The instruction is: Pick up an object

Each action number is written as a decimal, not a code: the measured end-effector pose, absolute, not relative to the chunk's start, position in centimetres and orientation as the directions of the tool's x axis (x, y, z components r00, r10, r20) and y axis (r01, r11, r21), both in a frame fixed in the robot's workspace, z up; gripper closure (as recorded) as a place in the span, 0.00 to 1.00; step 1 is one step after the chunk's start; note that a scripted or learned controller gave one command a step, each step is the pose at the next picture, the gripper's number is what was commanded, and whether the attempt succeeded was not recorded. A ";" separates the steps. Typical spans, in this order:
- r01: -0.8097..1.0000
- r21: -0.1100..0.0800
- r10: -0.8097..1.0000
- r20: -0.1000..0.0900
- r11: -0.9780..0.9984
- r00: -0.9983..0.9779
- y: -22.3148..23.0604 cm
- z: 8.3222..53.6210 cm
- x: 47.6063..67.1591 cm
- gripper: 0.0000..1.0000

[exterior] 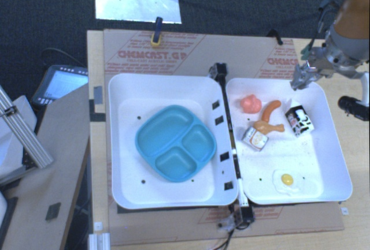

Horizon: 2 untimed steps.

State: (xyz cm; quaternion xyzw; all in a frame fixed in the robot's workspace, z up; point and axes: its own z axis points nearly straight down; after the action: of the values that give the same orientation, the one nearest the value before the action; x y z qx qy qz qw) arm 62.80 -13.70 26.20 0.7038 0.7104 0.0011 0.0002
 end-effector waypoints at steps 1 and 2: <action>1.000 0.002 1.000 0.001 0.009 -0.009 -9.0 26.2 62.8 1.00; 1.000 0.001 1.000 0.002 0.009 -0.009 -4.3 24.6 63.0 1.00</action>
State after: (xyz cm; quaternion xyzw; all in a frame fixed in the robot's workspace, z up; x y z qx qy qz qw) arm 62.95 -4.32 24.58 0.7038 0.7104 0.0011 -0.0002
